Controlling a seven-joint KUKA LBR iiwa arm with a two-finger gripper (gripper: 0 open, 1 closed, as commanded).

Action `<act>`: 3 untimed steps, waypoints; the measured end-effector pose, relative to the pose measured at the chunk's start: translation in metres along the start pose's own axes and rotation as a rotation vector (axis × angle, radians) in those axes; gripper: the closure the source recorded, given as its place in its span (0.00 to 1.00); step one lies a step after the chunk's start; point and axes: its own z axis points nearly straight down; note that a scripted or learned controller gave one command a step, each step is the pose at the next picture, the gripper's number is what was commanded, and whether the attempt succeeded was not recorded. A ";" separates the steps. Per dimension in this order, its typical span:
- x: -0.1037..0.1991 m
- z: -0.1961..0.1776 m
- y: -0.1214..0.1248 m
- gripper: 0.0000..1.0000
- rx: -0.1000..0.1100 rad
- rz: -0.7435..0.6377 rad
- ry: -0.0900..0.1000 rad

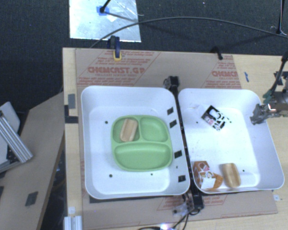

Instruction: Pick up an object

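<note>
Hovering at the right bin's (266, 143) three-o'clock rim, end effector (257, 118) state cannot tell. Bread roll (230, 174) lies at six o'clock; approach squarely from above, clear of wrapped pastry (206, 175).

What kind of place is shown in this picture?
Most likely a robotics lab bench, not a kitchen. Two white bins sit on protective board taped to a bench, holding a green divided toy plate and small items, with cables overhead and the robot's tool at the right bin's edge.

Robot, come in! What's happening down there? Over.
Gripper at right bin's right edge, holding nothing. Bread roll untouched, near corner. Nothing in the way.
</note>
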 end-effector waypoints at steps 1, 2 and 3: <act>0.054 0.019 0.016 1.00 0.005 -0.005 0.003; 0.099 0.019 0.030 1.00 0.004 -0.004 0.003; 0.141 0.029 0.053 1.00 0.005 -0.004 0.003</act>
